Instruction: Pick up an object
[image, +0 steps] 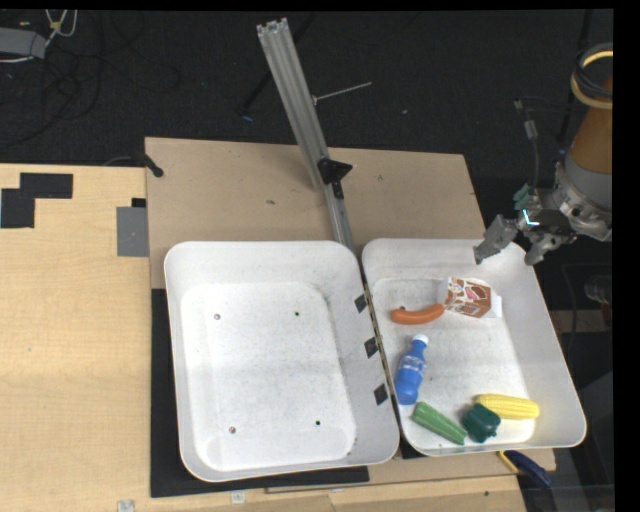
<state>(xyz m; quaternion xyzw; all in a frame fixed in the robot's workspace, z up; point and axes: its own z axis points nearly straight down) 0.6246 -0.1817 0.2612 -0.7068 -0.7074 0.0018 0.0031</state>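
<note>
From the camera view, the gripper (514, 242) hangs spread wide and holding nothing at the right bin's (561, 352) upper-right rim. Below it lie a red-and-white packet (470, 297), hot dog (417, 314) and blue bottle (410, 370); corn (508, 406) and green pieces (459, 423) crowd the lower-right rim.

My one camera sits fixed above the pale wooden worktop (80, 330), looking down at a slant from far enough back to take in both shallow white plastic bins (260, 360) side by side; my grey, orange-banded arm (590, 140) enters from its right edge
</note>
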